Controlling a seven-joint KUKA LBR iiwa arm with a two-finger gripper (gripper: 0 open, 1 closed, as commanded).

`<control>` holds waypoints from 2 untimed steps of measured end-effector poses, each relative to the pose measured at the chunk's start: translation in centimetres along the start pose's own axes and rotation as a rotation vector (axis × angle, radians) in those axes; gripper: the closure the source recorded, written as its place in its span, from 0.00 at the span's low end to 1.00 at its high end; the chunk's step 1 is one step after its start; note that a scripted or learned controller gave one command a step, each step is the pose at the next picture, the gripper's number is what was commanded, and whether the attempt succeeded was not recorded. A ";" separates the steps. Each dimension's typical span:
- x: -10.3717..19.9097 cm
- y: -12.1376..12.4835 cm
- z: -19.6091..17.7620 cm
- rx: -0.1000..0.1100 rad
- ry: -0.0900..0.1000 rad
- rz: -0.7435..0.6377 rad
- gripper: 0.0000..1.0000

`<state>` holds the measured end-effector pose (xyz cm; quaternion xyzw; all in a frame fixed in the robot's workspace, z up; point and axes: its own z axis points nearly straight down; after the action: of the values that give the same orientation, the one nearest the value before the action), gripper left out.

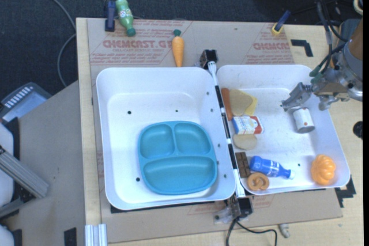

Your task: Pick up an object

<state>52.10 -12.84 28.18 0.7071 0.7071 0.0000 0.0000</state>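
While my gripper (301, 102) hangs over the right bin (271, 74) near its far right side, I can't tell its state from this angle. A small white-grey cylinder (302, 120) w/ smooth sides lies on the bin floor just below the metal tool; touching or apart, can't say. Near the bin's near right corner sits an orange pumpkin-shaped toy (323, 169), ribbed and glossy. Along the near edge lies a blue plastic bottle (269, 167) on its side, w/ a round pretzel-like brown piece (258, 182) next to it. By the left wall: a pale yellow wedge (243, 102), a small carton (247, 124) w/ red and white print, a tan rounded slab (244, 142), and brown bar shapes against the wall. The left bin (115, 89) holds a matte blue plate (177, 156) w/ three compartments and rounded corners, toward its near right corner. On the brown printed board beyond the bins, near the far edge, lie a plastic carrot (178, 49) and a green bottle (124, 16).
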 end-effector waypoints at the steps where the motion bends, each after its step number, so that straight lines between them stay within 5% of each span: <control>1: 3.3 3.4 10.1 0.002 0.001 0.000 0.00; 2: 3.2 4.0 18.8 -0.009 0.000 0.000 0.00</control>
<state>56.05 -9.60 9.42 0.7070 0.7072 0.0031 0.0032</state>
